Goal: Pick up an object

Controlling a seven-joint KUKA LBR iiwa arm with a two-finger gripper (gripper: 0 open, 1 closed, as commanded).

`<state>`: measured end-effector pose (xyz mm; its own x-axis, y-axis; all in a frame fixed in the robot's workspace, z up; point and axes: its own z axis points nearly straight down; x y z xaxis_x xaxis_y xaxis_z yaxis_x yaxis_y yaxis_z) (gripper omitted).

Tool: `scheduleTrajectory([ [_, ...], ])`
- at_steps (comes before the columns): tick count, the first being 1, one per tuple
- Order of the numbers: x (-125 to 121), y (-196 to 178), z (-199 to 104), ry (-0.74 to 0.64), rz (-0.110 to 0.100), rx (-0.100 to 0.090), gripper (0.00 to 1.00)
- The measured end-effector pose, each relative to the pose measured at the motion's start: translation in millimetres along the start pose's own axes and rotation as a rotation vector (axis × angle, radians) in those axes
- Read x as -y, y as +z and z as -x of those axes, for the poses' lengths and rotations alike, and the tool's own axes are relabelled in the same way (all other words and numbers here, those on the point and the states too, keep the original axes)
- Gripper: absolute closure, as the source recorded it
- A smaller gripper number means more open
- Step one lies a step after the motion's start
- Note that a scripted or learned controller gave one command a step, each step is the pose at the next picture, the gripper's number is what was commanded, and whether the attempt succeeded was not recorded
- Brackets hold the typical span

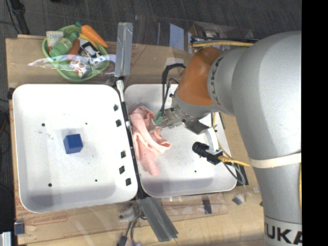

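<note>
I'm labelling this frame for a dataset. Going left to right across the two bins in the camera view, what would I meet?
Left bin → blue cube → pink cloth in the right bin → gripper at the cloth's upper right edge.

— In the left bin (31, 137)?
— Block (73, 143), left of centre.
— In the right bin (179, 186)?
— Cloth (146, 137) along the nine o'clock wall; hand (163, 119) at its three o'clock edge.
— Beyond the bins?
— Bowl (77, 53), eleven o'clock on the worktop (20, 50).
</note>
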<state>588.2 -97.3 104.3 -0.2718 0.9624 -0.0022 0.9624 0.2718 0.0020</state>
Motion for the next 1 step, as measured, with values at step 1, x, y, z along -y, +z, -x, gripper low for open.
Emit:
scheduleTrajectory([
  [1, 0.0, -8.9, 0.2, -0.001, -0.003, -0.001, 1.0],
])
